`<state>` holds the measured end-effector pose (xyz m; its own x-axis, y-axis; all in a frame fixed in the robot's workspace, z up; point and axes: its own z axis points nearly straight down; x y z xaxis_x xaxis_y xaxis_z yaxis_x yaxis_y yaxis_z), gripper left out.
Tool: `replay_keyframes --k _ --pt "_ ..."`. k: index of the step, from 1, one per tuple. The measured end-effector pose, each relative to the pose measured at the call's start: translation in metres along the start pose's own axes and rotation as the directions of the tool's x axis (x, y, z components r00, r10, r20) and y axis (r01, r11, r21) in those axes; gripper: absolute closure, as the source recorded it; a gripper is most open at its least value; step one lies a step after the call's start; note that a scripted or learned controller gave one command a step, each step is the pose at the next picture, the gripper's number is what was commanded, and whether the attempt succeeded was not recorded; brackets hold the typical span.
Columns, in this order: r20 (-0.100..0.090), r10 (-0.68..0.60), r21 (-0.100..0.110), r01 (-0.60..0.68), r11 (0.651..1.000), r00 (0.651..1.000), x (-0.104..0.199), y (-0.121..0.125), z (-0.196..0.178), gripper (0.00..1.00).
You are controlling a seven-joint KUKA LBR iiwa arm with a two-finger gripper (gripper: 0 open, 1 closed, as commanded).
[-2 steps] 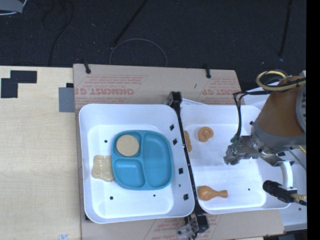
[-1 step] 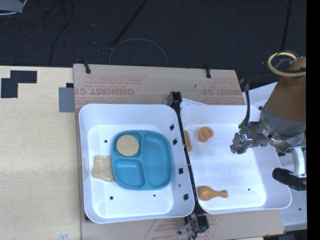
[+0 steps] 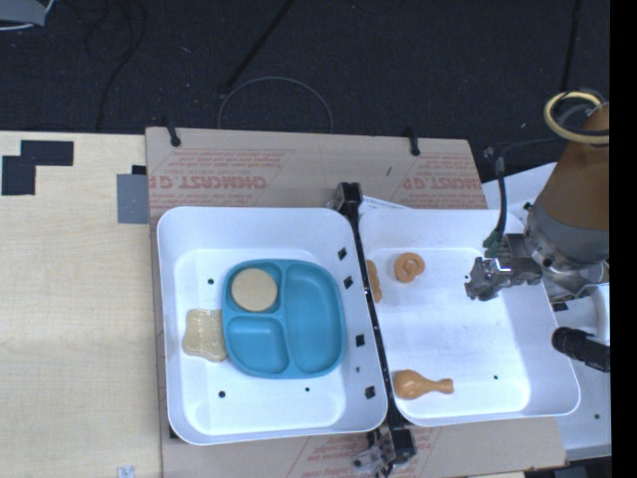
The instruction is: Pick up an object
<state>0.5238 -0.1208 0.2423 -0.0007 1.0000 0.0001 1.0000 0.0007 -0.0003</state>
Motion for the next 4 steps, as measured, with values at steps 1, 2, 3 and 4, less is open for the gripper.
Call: replay_keyframes --k 1,2,3,4 --pt "-0.001 -0.004 0.001 0.004 1.000 1.000 0.053 0.021 -0.004 1.00" --pt "0.000 -0.001 0.002 0.001 1.000 1.000 0.098 0.039 0.009 1.00" --pt "-0.001 -0.002 0.002 0.002 1.000 1.000 0.139 0.048 0.011 1.00" --pt "-0.001 -0.003 0.003 0.003 1.000 1.000 0.194 0.055 0.023 1.00"
